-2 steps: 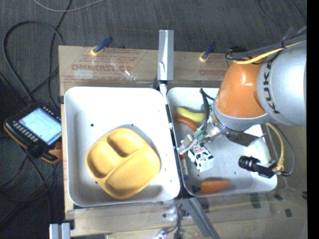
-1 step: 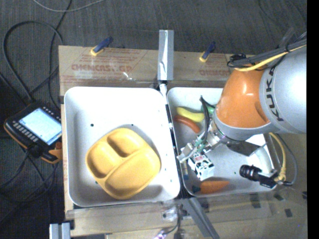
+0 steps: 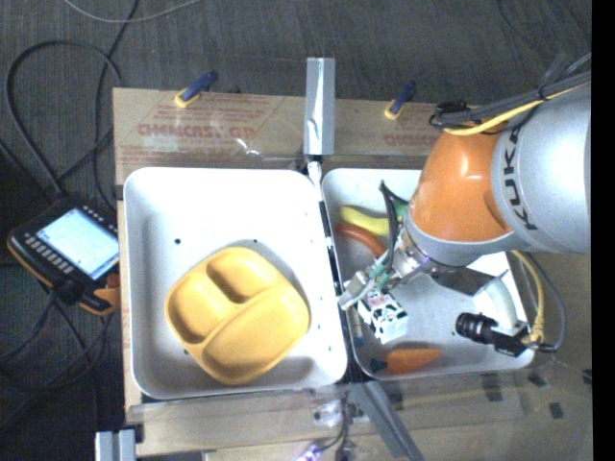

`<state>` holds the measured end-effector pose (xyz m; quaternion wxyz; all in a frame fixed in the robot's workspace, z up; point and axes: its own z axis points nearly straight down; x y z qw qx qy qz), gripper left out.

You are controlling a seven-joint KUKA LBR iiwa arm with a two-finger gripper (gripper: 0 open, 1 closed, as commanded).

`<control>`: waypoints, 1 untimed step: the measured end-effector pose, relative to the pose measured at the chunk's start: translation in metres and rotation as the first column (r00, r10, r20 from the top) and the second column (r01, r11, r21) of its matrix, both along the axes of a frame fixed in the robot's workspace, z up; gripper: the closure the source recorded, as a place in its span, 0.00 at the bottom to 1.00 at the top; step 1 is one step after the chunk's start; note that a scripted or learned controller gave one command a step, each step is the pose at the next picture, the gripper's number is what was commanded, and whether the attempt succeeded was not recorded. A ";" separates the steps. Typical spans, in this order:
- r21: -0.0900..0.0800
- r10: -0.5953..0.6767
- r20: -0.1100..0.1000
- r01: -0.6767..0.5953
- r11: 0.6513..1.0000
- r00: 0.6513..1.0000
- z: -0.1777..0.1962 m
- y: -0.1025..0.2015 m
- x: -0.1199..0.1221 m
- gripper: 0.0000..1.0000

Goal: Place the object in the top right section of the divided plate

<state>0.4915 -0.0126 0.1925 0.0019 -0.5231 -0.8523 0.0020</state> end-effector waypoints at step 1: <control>0.000 0.033 0.001 -0.033 0.999 0.999 -0.010 -0.049 0.046 1.00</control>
